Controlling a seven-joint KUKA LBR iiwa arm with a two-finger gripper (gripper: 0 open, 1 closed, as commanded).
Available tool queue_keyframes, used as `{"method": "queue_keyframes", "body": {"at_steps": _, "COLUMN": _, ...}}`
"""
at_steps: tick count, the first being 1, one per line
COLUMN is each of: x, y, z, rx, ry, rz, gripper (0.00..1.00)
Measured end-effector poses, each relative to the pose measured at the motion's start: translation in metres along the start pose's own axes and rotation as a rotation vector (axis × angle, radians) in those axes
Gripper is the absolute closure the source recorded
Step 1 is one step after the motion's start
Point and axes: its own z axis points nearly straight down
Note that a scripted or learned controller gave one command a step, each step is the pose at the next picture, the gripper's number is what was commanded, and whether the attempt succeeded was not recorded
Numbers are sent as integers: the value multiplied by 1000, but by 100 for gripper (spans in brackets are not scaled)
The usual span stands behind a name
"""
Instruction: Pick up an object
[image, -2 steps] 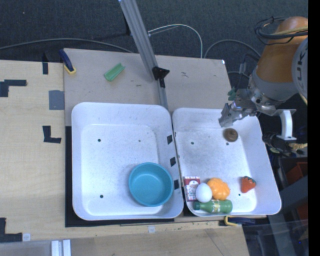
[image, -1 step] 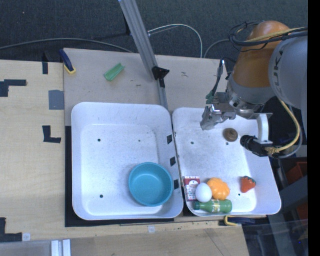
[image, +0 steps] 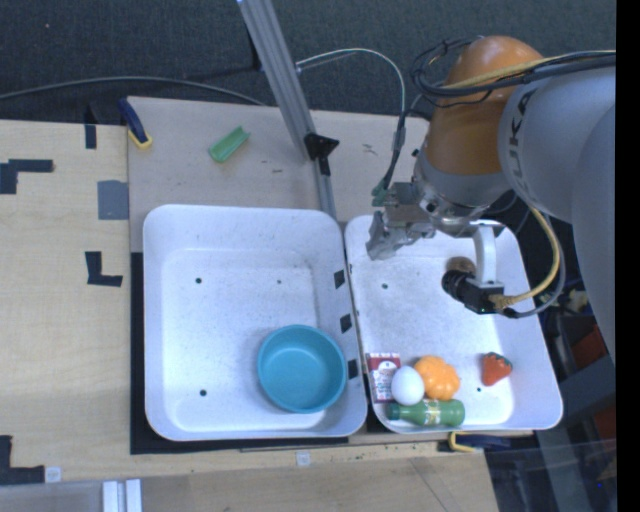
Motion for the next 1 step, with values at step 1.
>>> {"method": "queue_keyframes", "body": {"at_steps": 1, "x": 57, "y": 5, "z": 5, "rx": 1, "ry": -1, "rz": 0, "gripper": 100}}
